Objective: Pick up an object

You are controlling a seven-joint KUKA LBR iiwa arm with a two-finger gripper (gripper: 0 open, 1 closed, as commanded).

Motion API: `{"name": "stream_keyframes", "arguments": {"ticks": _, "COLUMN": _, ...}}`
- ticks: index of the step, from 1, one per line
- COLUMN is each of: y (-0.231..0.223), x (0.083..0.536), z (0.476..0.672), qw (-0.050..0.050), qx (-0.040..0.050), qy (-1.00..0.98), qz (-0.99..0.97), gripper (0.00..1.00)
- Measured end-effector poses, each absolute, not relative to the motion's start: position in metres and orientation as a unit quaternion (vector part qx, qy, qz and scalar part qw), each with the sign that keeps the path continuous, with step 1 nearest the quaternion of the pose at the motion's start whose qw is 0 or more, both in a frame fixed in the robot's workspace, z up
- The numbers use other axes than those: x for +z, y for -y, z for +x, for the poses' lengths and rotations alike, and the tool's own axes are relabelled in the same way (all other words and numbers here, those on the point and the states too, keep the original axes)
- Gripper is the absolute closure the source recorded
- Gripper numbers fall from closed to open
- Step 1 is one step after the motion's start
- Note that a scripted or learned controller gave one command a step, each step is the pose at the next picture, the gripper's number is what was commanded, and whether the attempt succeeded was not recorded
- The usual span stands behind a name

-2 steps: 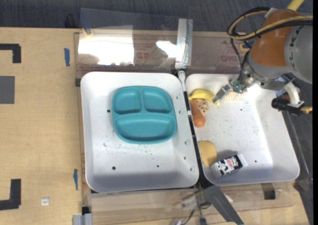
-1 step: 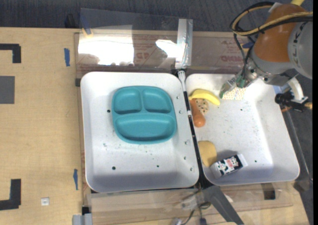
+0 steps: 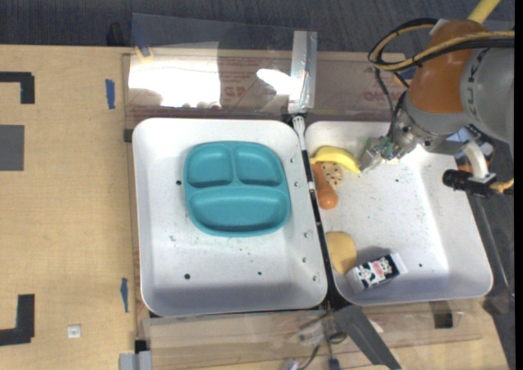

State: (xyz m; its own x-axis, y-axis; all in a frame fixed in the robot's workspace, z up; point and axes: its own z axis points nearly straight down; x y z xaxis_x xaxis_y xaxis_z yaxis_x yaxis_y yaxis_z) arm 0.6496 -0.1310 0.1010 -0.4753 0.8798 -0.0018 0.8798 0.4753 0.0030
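Teal divided plate alone in left bin. In right bin, banana against the divider, long axis roughly 9-to-3, hot dog touching at its 6. Lemon-like lump and small carton toward 6. Gripper just at banana's 3 o'clock; opening and any hold: cannot tell.

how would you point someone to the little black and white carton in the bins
Look in the right bin, the one without the teal plate. Follow its near edge to the small carton lying beside a yellow lump. It is the only black-and-white, box-shaped item; its neighbours are yellow, orange or tan.
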Motion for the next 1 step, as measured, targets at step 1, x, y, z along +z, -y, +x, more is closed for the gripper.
{"name": "stream_keyframes", "arguments": {"ticks": 1, "y": 0.1308, "x": 0.1004, "z": 0.6473, "qw": -0.004, "qx": -0.0009, "qy": -0.859, "qz": 0.513, "gripper": 0.0}}
